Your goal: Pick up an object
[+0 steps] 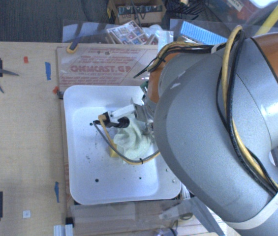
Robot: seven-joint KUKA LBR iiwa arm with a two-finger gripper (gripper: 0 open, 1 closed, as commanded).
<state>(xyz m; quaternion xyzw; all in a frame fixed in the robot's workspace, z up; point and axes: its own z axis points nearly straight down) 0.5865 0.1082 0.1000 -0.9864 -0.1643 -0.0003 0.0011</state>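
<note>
A crumpled pale green, soft-looking object [132, 139] lies in the middle of the left white bin [77, 151], toward its right side. A small yellow piece [113, 153] pokes out at its lower left edge. My gripper [142, 123] hangs low over the bin, right at the top edge of the green object, and seems to touch it. The big grey arm covers most of the gripper and all of the view's right half.
A clear-wrapped sheet with red print [104, 65] lies just behind the bin. A few tiny dark specks [97, 180] dot the bin floor. Wooden bench [20, 132] with blue tape marks stretches to the left. Boxes and clutter stand at the back.
</note>
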